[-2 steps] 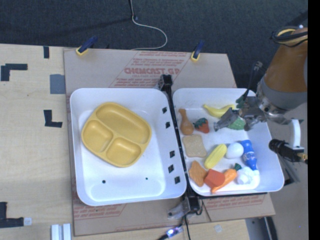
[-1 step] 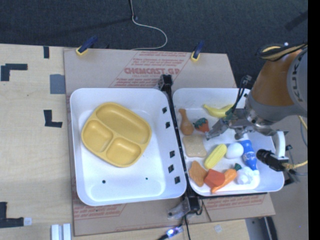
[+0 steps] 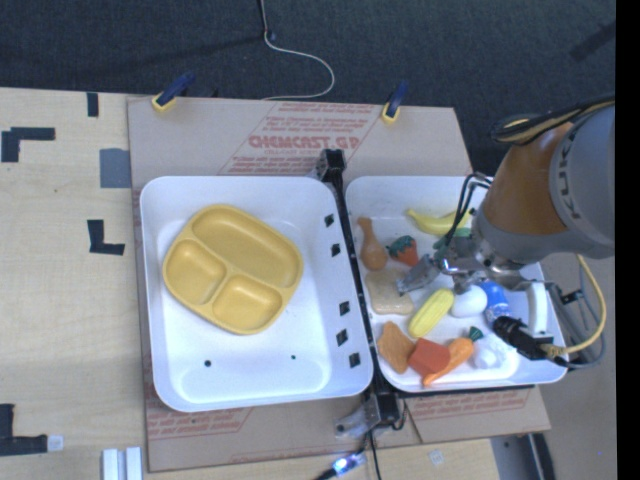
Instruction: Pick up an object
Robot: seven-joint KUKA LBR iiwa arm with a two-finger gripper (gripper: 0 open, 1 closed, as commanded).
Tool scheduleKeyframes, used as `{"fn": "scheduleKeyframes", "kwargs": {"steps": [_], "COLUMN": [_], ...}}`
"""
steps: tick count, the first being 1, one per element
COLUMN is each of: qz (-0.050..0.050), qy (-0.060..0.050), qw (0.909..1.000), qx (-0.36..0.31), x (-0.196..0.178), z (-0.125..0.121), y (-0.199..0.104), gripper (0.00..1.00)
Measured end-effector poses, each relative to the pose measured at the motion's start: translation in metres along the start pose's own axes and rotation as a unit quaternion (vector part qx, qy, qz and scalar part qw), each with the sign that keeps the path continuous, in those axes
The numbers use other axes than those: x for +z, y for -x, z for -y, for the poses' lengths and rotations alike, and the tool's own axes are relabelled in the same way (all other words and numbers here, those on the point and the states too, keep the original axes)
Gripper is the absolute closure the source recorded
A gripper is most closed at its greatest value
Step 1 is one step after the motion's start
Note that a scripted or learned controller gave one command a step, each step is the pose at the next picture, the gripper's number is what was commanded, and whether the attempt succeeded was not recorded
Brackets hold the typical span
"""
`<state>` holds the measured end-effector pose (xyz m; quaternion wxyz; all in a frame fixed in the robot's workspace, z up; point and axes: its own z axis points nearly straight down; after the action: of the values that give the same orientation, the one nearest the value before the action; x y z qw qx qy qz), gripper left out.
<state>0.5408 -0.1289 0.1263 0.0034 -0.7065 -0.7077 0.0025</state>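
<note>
Down in the right bin (image 3: 520, 373), the hand (image 3: 425, 273) hangs over a yellow corn cob (image 3: 431, 312) and toy food; whether it's apart or together, I cannot tell.

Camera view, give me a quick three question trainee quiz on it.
1. True or false: the yellow tray lies in the left bin.
2. Which bin is the gripper over? A left, B right.
3. Fill in: the banana lies in the ___ bin.
Key: 1 true; 2 B; 3 right.
</note>
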Motion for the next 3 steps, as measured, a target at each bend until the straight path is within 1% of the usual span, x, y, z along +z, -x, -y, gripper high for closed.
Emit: {"fn": "scheduleKeyframes", "kwargs": {"steps": [1,2,3], "qz": [0.0,-0.001,0.001], "qy": [0.003,0.005,0.005], "qw": [1.0,1.0,1.0], "qx": [0.001,0.0,0.0], "x": [0.043,0.03,-0.031], "z": [0.0,-0.002,-0.003], "y": [0.0,-0.001,-0.006], "gripper": [0.0,1.0,1.0]}}
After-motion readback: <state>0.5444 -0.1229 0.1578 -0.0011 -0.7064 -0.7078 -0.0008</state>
